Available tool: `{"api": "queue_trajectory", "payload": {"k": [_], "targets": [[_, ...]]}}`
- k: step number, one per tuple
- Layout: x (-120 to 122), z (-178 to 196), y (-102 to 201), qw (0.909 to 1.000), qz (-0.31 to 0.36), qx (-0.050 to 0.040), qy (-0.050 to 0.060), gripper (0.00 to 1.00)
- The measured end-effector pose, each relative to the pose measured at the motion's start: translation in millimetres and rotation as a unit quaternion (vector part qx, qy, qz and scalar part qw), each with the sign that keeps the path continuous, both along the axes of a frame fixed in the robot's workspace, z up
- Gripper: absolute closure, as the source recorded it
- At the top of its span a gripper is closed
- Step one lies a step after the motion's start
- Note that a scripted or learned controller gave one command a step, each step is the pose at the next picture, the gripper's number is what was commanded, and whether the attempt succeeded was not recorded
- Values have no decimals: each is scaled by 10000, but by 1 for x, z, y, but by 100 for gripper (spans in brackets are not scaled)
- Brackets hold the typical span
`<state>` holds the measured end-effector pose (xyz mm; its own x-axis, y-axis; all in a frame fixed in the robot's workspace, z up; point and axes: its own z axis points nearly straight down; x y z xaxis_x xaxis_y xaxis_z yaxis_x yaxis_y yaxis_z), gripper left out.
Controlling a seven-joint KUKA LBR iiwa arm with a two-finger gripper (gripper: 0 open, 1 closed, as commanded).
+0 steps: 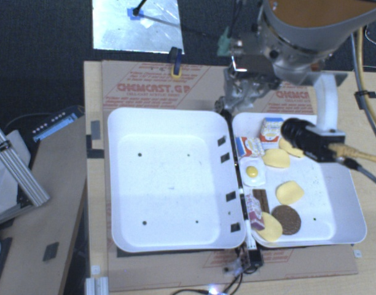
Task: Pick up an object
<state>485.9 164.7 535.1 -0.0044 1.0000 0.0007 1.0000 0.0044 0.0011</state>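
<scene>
Claw [237, 100]: hangs over the far rim where the two bins meet, above the top left corner of the right bin [326, 211]. Whether it is spread or pressed together cannot be told, and nothing is seen in its grip.

Carton [271, 129]: nearest thing to the claw and the likeliest pick. It lies in the far part of the right bin, close to the rim. Small and boxy, with a white top, a blue band and an orange foot. Probably light, with stiff card walls that would dent under a hard squeeze. Best taken across its two narrower sides, near the middle.

Packet [249, 146]: red and white, just beside the carton on the side towards the divide.

Fried egg [254, 174]: flat and white with a yellow yolk, nearer the camera than the packet.

Yellow piece [276, 158]: a pale rounded slab next to the egg. Similar pieces lie further down the bin.

Brown bar [260, 198]: lies along the inner wall.

Brown biscuit [287, 219]: a dark round disc at the near end, touching a yellow piece.

Left bin [169, 177]: white and shallow, across the divide, well apart from the carton.
</scene>
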Motion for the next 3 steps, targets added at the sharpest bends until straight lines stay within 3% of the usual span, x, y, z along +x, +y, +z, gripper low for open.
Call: {"api": "queue_trajectory", "payload": {"k": [1,2,3], "targets": [[1,0,-6,10000,-23,0,-3,100],[22,-25,-76,10000,-49,-9,-3,100],[0,-2,-73,10000,-6,3,-19,100]]}}
